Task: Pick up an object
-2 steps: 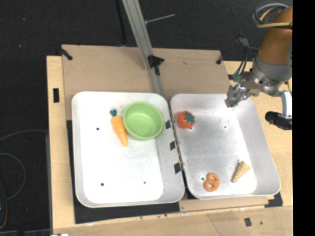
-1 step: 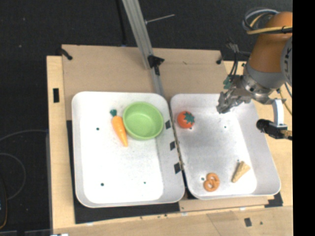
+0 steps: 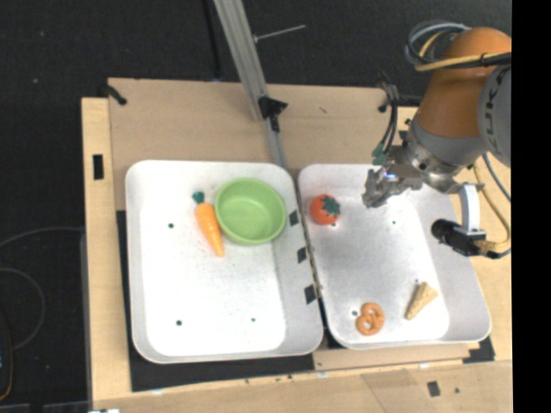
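Observation:
My gripper [image 3: 376, 192] hangs over the far part of the right bin [image 3: 392, 248], a short way right of a red tomato [image 3: 324, 209] that lies by the bin's left wall. Nothing shows between its fingers. A brown pretzel [image 3: 370, 318] and a tan cone-shaped piece [image 3: 421, 299] rest near the right bin's front edge. In the left bin [image 3: 172, 299] an orange carrot [image 3: 208, 225] lies against a green bowl [image 3: 250, 212].
A grey metal pole [image 3: 245, 58] slants from the top of the view down to the gap between the bins. A black cable fitting [image 3: 456, 235] hangs off the arm over the right bin's right rim. The wooden bench [image 3: 336, 119] surrounds both bins.

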`<state>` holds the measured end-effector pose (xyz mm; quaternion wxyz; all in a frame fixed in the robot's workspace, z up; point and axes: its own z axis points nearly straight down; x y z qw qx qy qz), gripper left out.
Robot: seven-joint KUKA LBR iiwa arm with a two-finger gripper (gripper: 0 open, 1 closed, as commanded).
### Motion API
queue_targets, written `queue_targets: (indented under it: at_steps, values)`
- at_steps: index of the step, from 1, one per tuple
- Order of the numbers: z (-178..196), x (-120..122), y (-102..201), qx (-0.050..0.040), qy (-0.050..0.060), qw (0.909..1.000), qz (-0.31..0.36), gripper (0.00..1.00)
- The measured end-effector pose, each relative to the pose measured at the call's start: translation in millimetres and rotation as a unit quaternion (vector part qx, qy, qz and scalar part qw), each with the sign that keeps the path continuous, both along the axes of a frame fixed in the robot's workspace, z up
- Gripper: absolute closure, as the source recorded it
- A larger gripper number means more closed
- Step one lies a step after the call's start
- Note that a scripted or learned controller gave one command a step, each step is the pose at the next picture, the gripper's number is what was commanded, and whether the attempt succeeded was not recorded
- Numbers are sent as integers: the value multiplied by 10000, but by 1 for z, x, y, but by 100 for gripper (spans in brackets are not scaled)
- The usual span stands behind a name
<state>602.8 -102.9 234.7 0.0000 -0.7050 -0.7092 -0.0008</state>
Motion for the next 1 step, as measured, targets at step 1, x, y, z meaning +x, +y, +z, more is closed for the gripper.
queue_targets:
  at_steps: [1]
  values:
    - [-4,-11,56,0,3,10000,6,100]
